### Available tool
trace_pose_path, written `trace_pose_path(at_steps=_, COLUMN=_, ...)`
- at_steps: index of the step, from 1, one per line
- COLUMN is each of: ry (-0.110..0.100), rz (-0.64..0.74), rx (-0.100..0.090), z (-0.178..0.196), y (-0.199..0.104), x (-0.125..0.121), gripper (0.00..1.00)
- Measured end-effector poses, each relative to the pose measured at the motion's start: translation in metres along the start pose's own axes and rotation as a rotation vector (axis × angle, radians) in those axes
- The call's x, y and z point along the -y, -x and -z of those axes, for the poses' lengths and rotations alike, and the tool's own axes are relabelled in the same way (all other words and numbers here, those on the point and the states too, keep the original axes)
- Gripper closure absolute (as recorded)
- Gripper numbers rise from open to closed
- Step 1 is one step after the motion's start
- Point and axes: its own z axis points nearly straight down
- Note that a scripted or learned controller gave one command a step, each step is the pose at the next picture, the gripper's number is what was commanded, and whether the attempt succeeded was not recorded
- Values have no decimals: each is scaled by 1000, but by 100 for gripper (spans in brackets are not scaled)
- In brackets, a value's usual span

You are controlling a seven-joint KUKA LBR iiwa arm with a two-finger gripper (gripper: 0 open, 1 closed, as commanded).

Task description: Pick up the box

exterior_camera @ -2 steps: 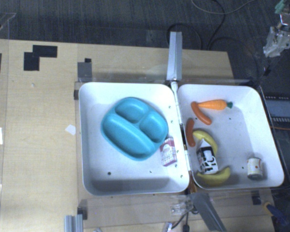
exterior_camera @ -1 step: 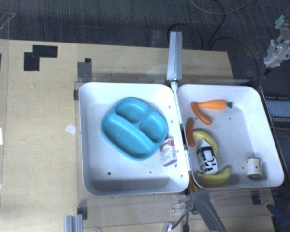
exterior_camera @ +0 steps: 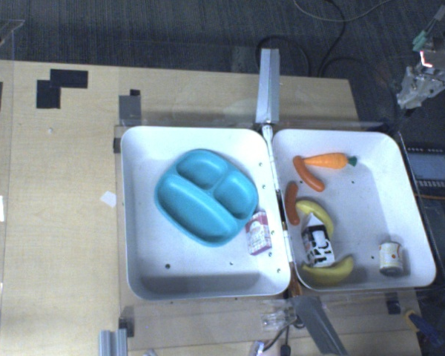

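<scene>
Box in left bin by blue plate, gripper top right, open/shut unclear

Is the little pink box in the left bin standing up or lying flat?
Lying flat. The box shows its broad printed face to the overhead camera, resting on the left bin floor beside the blue plate.
</scene>
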Motion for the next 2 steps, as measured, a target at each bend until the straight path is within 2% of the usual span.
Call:
trace_pose_path(at_steps=1, ry=0, rz=0, rx=0, z=0, y=0, x=0, gripper=0)
trace_pose_path(at_steps=2, ry=-3, rz=-22, rx=-2, z=-141, y=-44, x=7, gripper=0)
